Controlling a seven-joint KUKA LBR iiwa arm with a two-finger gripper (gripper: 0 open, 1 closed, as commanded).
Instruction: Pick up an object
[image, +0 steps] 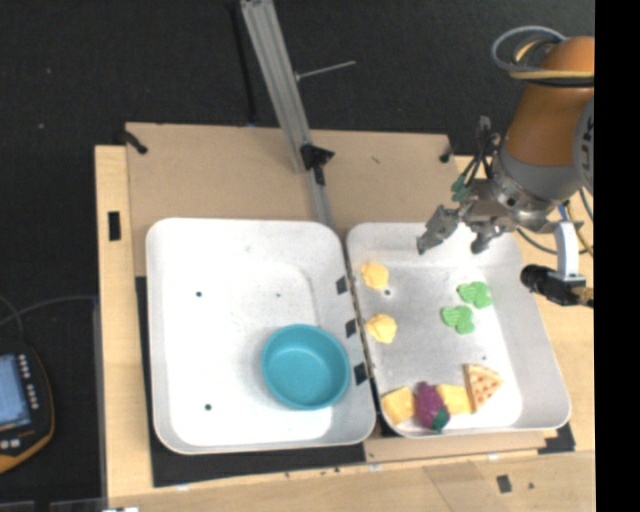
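— Since nothing sits between them, why are the two fingers of the grey claw (458, 232) spread apart?

— It is ready to grab. It hangs over the right white bin (535, 345), above the green bumpy toys (467, 305).

You had the left bin (200, 260), shallow and white, lying on a brown bench (220, 170) that reached out past it on every side. The right bin (425, 290), the same white, sat touching the left bin's right edge, and small black clips (352, 330) lined the seam between them. A grey metal pole (280, 80) slanted up and away from behind the left bin's far right corner. Well off the left bin's left side, beyond the bench edge, you had a handheld controller (18, 400) with a lit screen on the black floor (60, 80), with a thin cable (50, 303) running above it.
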